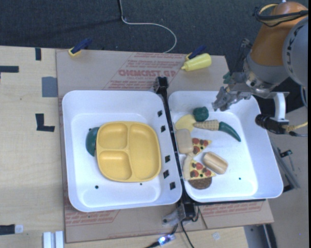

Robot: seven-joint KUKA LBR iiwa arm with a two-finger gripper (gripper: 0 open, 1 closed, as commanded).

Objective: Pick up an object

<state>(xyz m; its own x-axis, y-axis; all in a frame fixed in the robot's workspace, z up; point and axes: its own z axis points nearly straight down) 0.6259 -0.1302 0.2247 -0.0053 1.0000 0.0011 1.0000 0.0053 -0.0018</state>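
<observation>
At the near end of the right bin [264, 182], toy food is grouped along the left side: a round brown-edged piece [200, 182], a pizza slice [197, 168] and a tan bread roll [215, 162]. Farther in, a second pizza slice [200, 144] and a beige block [184, 141] are found, then a corn cob [206, 124], a green chili pepper [229, 130], a pale yellow piece [185, 121] and a dark green round item [200, 112]. In the left bin [75, 138], a yellow divided plate [128, 151] is laid over a dark green object [91, 141].

The gripper [221, 102] is positioned at the far end of the right bin, above the bin floor, and nothing is seen between its fingers. Whether the fingers are spread or pressed together cannot be told.

The nearest candidates, the dark green round item and the corn cob, lie toward the camera and to the view's left of the gripper. The long axis of the cob is set roughly across the bin, left to right.

Beyond the bins, red lettering is printed on the cardboard sheet [140, 74], but it cannot be read reliably. A yellow clamp [197, 62] is fixed at its far edge.
</observation>
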